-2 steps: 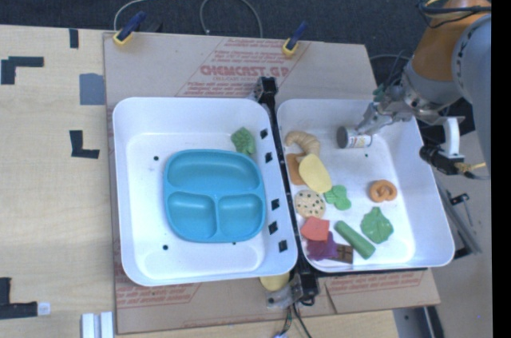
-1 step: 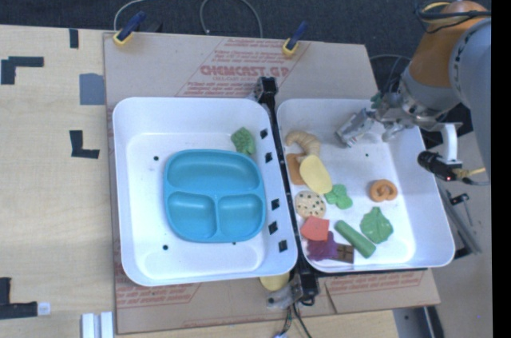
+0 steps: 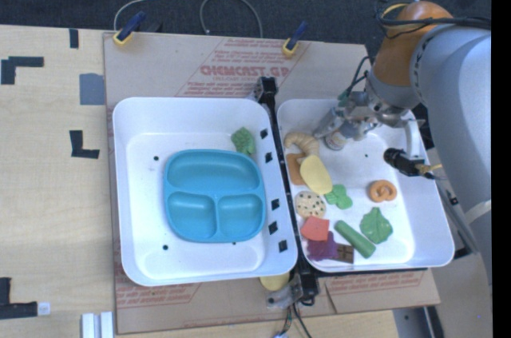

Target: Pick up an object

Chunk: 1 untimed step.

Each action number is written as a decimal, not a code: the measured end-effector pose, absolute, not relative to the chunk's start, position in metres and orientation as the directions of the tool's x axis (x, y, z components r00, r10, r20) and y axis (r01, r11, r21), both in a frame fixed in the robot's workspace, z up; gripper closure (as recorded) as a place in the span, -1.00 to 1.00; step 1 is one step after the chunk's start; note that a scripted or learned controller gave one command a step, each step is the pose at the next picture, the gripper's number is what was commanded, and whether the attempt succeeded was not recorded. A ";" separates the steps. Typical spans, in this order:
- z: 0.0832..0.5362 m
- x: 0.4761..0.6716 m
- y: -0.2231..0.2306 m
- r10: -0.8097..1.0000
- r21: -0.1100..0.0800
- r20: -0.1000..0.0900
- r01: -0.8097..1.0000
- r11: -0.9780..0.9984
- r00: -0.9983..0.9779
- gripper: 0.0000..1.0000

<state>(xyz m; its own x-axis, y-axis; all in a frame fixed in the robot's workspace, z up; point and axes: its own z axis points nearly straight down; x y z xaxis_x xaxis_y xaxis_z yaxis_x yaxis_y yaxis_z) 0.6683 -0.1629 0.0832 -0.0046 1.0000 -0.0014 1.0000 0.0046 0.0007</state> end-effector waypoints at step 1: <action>0.097 0.669 -0.165 1.000 0.004 -0.003 1.000 0.003 -0.003 1.00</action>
